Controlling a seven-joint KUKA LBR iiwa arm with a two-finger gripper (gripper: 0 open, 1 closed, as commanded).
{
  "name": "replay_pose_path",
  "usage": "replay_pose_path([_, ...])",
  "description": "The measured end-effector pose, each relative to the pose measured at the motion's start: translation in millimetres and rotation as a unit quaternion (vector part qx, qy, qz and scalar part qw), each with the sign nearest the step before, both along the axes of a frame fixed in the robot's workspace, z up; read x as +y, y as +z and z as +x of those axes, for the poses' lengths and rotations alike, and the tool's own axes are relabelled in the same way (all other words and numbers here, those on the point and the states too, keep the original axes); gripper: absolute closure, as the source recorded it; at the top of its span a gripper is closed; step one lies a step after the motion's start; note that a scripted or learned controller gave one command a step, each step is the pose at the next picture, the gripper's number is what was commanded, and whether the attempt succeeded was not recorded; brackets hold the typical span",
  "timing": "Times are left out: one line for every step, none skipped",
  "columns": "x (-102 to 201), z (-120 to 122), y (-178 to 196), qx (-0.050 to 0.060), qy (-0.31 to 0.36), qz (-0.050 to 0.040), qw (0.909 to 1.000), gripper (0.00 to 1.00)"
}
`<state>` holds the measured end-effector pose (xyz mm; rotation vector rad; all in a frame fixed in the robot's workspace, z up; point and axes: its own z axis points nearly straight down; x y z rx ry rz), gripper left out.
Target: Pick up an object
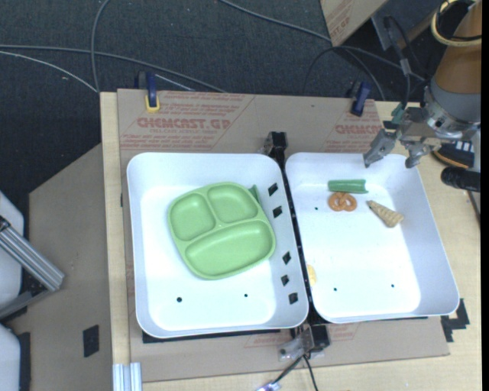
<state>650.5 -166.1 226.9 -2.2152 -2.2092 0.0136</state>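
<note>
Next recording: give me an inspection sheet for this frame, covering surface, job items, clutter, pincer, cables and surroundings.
Surface: bench bearing left bin and right bin, side by side.
Job's things: green stick, pretzel and cone in the right bin; green divided plate in the left bin.
Clutter: nothing seen.
Pincer: pincer open, holding nothing, above the right bin's far edge.
Cables: loose cables on the dark floor behind.
Surroundings: blue clamps; cardboard box.

I see bright, even overhead light; the white bins (367,294) glare almost featureless, shadows stay soft, the dark floor (61,46) looks grainy, and focus is slightly soft.
</note>
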Motion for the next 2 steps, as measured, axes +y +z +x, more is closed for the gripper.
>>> replay_pose_path([0.5,2.7,9.2,-0.007,0.002,-0.0014,1.0,0.0])
replay_pose_path([5.2,-0.7,-33.9,-0.005,0.002,-0.0008,1.0,0.0])
